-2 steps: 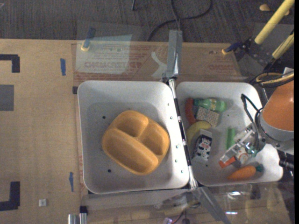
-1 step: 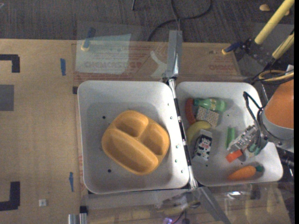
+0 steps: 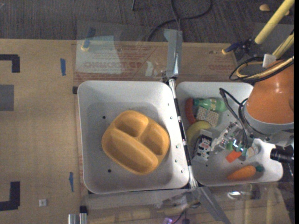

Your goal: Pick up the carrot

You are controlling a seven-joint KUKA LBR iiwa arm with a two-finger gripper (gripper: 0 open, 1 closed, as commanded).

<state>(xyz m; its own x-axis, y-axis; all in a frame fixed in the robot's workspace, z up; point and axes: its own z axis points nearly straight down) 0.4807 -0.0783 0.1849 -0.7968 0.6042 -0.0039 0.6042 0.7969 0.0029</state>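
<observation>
White bins [image 3: 93,125] on cardboard-covered bench [image 3: 37,125]

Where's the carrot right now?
In the right bin, near its front edge, the carrot lies just below the gripper, apart from it.

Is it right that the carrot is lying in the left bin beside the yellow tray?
Not quite. The camera view shows the carrot lying in the right bin, near its front edge. The yellow tray is in the left bin.
</observation>
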